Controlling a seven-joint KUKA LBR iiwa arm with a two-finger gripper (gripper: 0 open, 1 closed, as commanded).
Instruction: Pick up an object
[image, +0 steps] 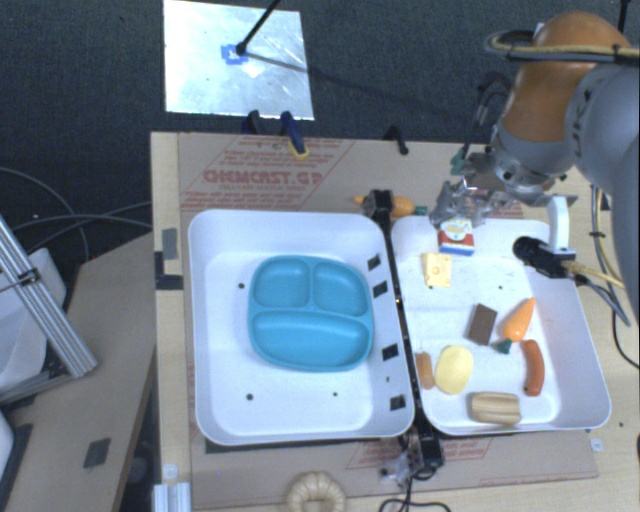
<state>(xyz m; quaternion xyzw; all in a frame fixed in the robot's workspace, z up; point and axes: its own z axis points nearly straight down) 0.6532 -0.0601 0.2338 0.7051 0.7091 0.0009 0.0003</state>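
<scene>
Nearest is a bread roll (494, 407), just in front of the yellow lemon (454, 368). Sausage (534, 366) and carrot (517, 319) sit right of the lemon, cheese wedge (436, 270) behind it. Farther back, the gripper (462, 206) hovers over a small carton (456, 239); can't tell its grip.

The grey arm (600, 95) enters from the upper right, its orange band (550, 75) sitting above the wrist. The wrist bends downward and leftward, carrying the gripper (462, 208) low, its metal parts pointing down.
</scene>
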